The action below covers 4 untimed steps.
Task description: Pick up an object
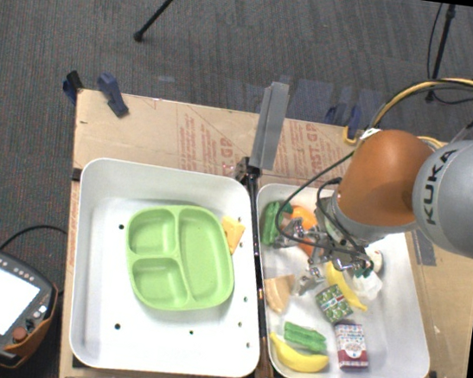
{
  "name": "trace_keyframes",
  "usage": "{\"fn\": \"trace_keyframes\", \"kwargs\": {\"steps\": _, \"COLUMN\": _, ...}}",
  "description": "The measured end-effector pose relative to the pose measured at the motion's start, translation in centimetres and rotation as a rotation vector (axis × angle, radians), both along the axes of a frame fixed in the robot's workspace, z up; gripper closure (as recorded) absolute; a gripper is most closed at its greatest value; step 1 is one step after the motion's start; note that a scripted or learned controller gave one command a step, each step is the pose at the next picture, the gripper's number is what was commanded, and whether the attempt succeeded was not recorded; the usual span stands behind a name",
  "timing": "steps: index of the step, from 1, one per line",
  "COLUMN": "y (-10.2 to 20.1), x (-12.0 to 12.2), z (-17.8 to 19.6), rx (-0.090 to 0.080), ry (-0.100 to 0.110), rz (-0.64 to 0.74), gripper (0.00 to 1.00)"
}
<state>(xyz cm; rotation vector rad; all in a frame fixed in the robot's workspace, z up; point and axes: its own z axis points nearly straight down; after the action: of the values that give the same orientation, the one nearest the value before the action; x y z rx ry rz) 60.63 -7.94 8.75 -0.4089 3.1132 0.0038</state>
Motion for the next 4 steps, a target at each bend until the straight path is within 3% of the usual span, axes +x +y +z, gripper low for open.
{"fn": "trace_keyframes", "kwargs": {"steps": 1, "y": -0.6, "x": 0.6, "z": 0.1, "rx": 0.0, "ry": -0.002, "rz": -0.209, "gripper": 0.0}}
{"fn": "trace_keyframes", "kwargs": {"steps": 2, "y": -0.5, "x": 0.7, "z": 1.2, "rx": 0.001, "ry": -0.008, "rz": -0.208, "gripper": 1.0}}
{"fn": "trace_keyframes", "kwargs": {"steps": 3, "y": -0.5, "x": 0.7, "z": 1.1, "rx": 0.001, "ry": -0.007, "rz": -0.208, "gripper": 0.0}}
{"fn": "trace_keyframes", "kwargs": {"steps": 4, "y": -0.5, "x": 1.7, "z": 0.1, "rx": 0.0, "ry": -0.004, "rz": -0.251, "gripper": 0.0}}
